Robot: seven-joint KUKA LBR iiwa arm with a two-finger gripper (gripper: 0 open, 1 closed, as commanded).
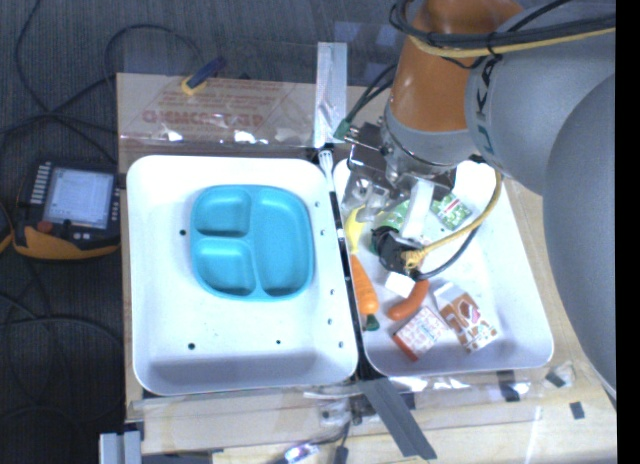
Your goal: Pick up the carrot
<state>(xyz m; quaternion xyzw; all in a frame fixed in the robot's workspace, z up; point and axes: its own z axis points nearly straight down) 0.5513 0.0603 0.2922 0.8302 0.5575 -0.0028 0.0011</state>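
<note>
Carrot (362, 286) lies in the right bin (525, 337), along its left wall, long axis running front-to-back w/ green stub toward the near edge. Hand (395, 214) hangs over the bin's far-left part, above the carrot's far end, amid clutter; can't tell from this angle whether it's released or clenched, and nothing is visibly grasped. Close by: a small sausage (408, 301) just right of the carrot, two snack packets (440, 327) beyond, a yellow banana-like piece (352, 222) near the far tip. Left bin holds a blue divided plate (250, 242). To do it well, prob. shift toward the near side, centre over carrot mid-length, close across its narrow width, and keep off the bin wall & sausage.
</note>
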